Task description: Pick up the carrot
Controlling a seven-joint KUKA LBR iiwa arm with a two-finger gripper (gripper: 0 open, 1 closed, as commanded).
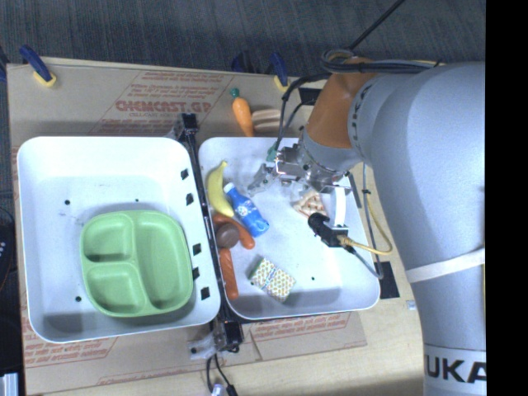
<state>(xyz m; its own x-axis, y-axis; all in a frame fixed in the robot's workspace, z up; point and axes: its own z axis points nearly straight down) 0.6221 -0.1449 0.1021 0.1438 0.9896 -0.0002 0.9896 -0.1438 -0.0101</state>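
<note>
**Gripper parked over the right bin, carrot sitting outside it**

Checking in from the remote desk. The gripper is low over the back part of the right bin, roughly mid-width, with the grey arm and its orange band coming in from the right above it. From this angle I honestly can't tell how far open it is, the wrist hardware blocks too much. I see nothing in its grasp.

Just beside it, toward the bin's right wall, there's a small tan thing partly under the wrist; can't make out what it is. A black plug on a yellowish cable hangs off the arm just in front of that.

To the left of the gripper is a blue bottle lying at a slant, touching a banana that runs along the bin's left wall. Under the bottle's end pokes an orange bit, next to a brown round thing. In front of that is a long reddish-orange piece, and near it a patterned packet.

The carrot, orange with a green tip, isn't in either bin. It lies on the bench just behind the right bin's back-left corner, well apart from the gripper.

The left bin holds a green divided plate. Both bins sit on printed cardboard.
</note>
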